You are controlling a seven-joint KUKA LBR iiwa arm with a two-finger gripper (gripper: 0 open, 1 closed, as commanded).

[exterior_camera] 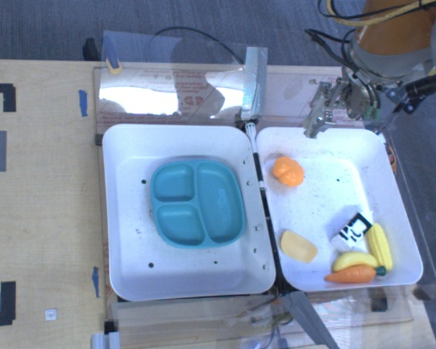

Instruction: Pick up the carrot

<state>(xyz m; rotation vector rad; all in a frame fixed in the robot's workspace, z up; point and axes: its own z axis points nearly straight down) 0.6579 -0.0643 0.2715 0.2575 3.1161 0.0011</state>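
The worktop is pale wood with a few black and blue marks. Two shallow white bins sit on it side by side.

The left bin lies far to the left of the tool and lower in the view. It holds a blue plate with three parts. The plate lies flat in the middle of the bin.

The right bin lies just below the tool. An orange round fruit sits near its top left, a little below the tool and to its left. A pale yellow block lies well below the tool, near the bottom left of this bin. A small black and white card lies tilted, well below the tool. A corn cob lies just right of the card. A yellow banana lies beside the cob's lower end. The carrot lies on its side in the bottom right corner, touching the banana just above it. It is well apart from the tool.

The tool hangs over the top edge of the right bin. Nothing is in it. I cannot tell if it is spread or pressed together. The arm comes in from the top right, with its orange band above the grey wrist, and points down and left.
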